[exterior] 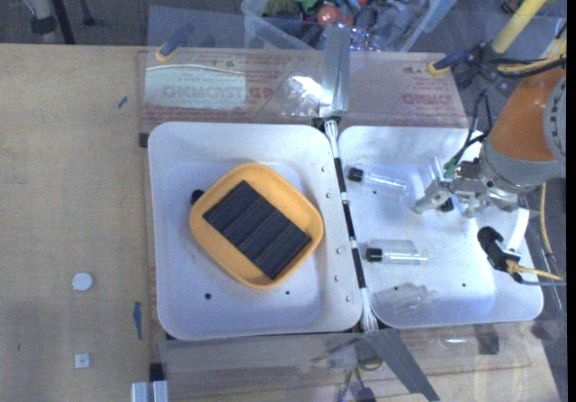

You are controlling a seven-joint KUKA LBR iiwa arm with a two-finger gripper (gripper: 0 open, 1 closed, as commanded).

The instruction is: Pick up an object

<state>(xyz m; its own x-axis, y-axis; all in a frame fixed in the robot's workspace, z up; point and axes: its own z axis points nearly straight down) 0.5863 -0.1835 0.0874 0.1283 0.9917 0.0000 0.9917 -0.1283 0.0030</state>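
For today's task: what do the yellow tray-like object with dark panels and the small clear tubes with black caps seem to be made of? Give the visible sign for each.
Yellow tray-like object with dark panels: probably moulded plastic, matte, judging by its rounded edges and even colour; the dark ribbed panels could be rubber or plastic.

Small clear tubes with black caps: likely transparent plastic or glass, since the white bin shows through them; caps look like dark plastic.

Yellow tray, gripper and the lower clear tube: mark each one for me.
yellow tray [225, 252], camera view, on its yellow rim at the lower left.
gripper [435, 198], camera view, between its fingertips.
lower clear tube [400, 255], camera view, on the middle of its clear body.
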